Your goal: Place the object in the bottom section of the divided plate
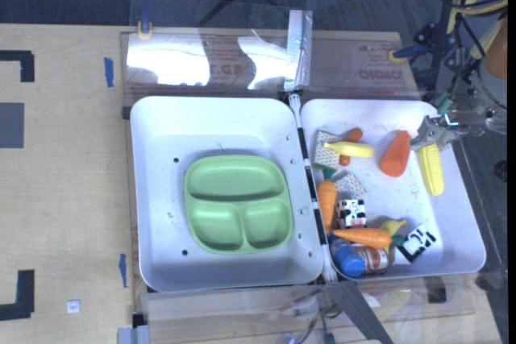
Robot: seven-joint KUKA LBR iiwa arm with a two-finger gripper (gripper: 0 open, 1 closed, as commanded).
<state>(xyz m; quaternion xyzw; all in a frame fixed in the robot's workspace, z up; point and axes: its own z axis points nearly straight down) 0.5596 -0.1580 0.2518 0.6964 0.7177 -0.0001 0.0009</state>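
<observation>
A green divided plate (pixel 237 201) lies in the left bin (pixel 153 141), with one long section on its far side and two small sections on its near side. Nothing lies in any of them. My gripper (pixel 433 133) hangs over the right bin's far right corner, just above the upper end of a yellow corn cob (pixel 431 170). The corn lies on the bin floor. An orange-red pepper-like piece (pixel 395 153) sits just left of the gripper.
The right bin (pixel 468 230) holds several toys: a banana (pixel 351 149), two carrots (pixel 326 197) (pixel 364 238), a black-and-white cube (pixel 351 212), a blue-capped can (pixel 355 260) and a black-and-white block (pixel 418 242). A ridge divides the bins.
</observation>
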